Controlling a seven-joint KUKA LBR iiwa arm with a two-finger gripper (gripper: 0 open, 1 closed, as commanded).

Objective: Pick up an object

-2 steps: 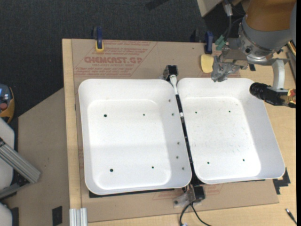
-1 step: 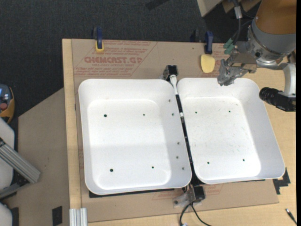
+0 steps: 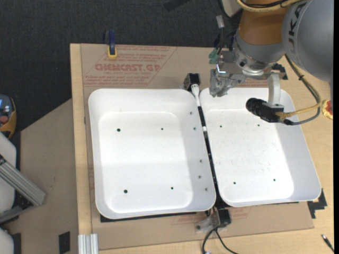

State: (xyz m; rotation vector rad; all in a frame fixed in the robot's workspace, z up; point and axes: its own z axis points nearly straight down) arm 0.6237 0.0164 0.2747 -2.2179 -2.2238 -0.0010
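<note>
A grey KUKA arm (image 3: 296, 30), its orange band (image 3: 265, 15) bright above the wrist, reaches in from the right and holds its gripper (image 3: 218, 90) over the far left corner of the right bin (image 3: 306, 160), close to the black strip (image 3: 204, 136) that runs between the two trays. The wrist points steeply down, a stance that suits a straight descent onto the bin floor. The gripper appears to hang just above the rim rather than rest on it.

Whether the gripper is open or closed cannot be told from this angle, and nothing can be seen in its grasp. Which object it is after, and where that object lies, cannot be told either: the floors of the right bin and the left bin (image 3: 95, 142) show small dark dots, four apiece, and the right one some faint speckling.

The bins sit edge to edge on a brown board (image 3: 137, 67) printed with red lettering. A blue and yellow clamp (image 3: 111, 43) grips the board's far edge, likely so the work area does not shift under the arm. By that reading, the pick is not yet made.
</note>
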